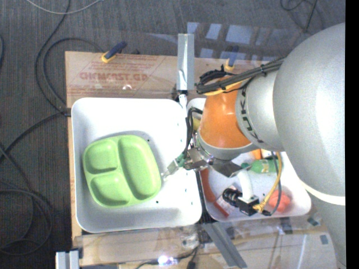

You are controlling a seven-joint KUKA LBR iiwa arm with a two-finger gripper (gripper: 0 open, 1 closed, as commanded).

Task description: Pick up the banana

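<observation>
Camera view, from above: the grey arm [314,111] is closest to the lens and bulks over the right side, covering most of the right bin [300,206]. Below its orange band [221,122] the wrist narrows and reaches left across the wall between the two bins. The jaws sit low over the right part of the left bin [123,108], their slim tip pointing left, just beside the right edge of the green plate [120,170]. Whether the jaws are wide or narrow I cannot tell, and nothing can be made out between them. Whether the tip touches the plate is also unclear.

The green plate lies flat in the left bin, towards its left and lower part. It has three compartments, two smaller ones on its left and a longer one on its right.

In the uncovered strip of the right bin, a small green thing [261,166] shows near the arm, and an orange-red thing [284,202] lies near the lower right corner. Where the banana is I cannot tell, with the arm hiding so much of that bin.

Both bins rest on a pale brown surface [112,74] with faint red lettering. A blue and yellow clamp [114,50] sits on its far edge. Beyond lies grey floor [33,167], crossed by dark cables [47,49] and a thin white cable [50,7].
</observation>
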